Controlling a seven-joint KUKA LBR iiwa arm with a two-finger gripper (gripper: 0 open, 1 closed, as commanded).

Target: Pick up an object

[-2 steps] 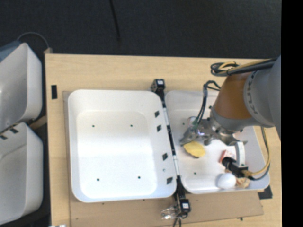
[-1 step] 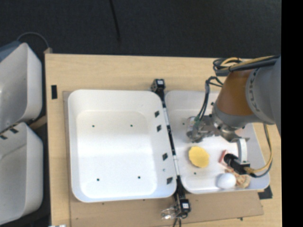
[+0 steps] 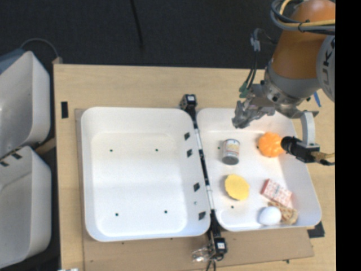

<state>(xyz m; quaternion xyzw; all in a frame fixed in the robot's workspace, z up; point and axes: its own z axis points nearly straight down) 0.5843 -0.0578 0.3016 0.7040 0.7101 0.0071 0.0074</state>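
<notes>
Five things lie in the right bin (image 3: 316,208) under the claw (image 3: 243,119), whose grip I cannot tell, hovering just above the can (image 3: 229,151), with the orange (image 3: 269,144) beside, so it should centre over the can before dropping straight down.

Two white bins (image 3: 135,174) can be counted on the bench. Five loose items are seen in the right one: one small can (image 3: 229,151), one orange ball (image 3: 270,144), one yellow disc (image 3: 237,187), one patterned packet (image 3: 277,193), one white ball (image 3: 269,215).
</notes>
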